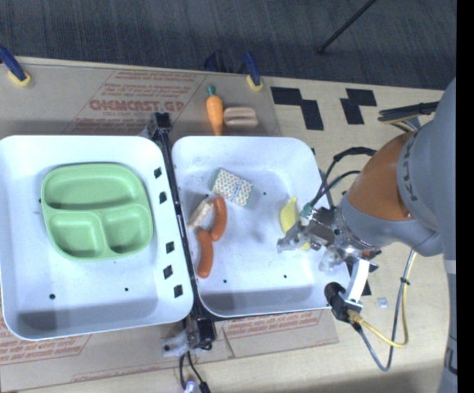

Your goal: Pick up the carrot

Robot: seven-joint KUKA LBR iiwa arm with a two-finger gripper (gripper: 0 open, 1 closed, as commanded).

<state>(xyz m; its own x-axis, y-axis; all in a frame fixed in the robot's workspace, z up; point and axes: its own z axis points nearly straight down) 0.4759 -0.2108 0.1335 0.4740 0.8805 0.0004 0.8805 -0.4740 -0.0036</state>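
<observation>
The carrot (pixel 214 113) is small and orange with a green tuft at its far end, lying lengthwise on the desk (pixel 122 97) just beyond the far rim of the right bin (pixel 245 297), touching neither bin. It sits well apart from the gripper (pixel 295 237), up and to the left of it across the whole depth of that bin. The gripper hangs low over the near right part of the right bin, and how wide it stands cannot be told from this angle; nothing is seen in its grasp. To its far left lies the left bin (pixel 24 301), carrying a green tray (pixel 97 207) with three compartments. To the left of the gripper, inside the right bin, lie two orange sausages (pixel 206 252) end to end, with a patterned block (pixel 232 187) beyond them. A yellow piece (pixel 289 214) lies just beside the gripper. Just right of the carrot, on the desk, sits a small tan roll (pixel 240 118).
</observation>
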